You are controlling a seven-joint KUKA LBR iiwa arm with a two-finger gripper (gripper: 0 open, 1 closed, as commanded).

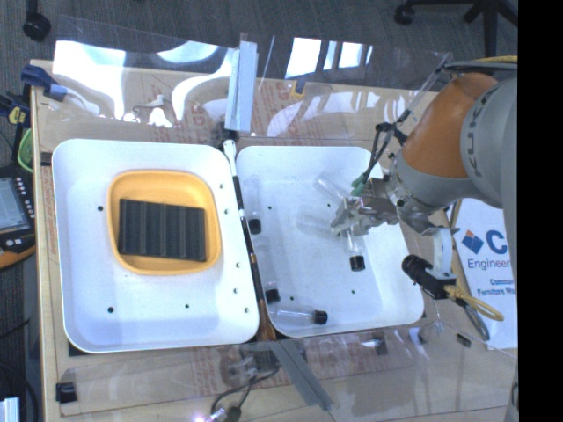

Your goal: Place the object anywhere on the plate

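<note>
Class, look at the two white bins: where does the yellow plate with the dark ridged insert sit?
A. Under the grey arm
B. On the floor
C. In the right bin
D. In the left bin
D: the yellow plate with the dark ridged insert lies in the left white bin, apart from the pincer over the right white bin.

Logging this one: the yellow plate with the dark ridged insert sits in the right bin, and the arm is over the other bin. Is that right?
Not quite. The camera view shows the yellow plate with its dark ridged insert in the left bin. The arm is over the other bin, the right bin.
</note>
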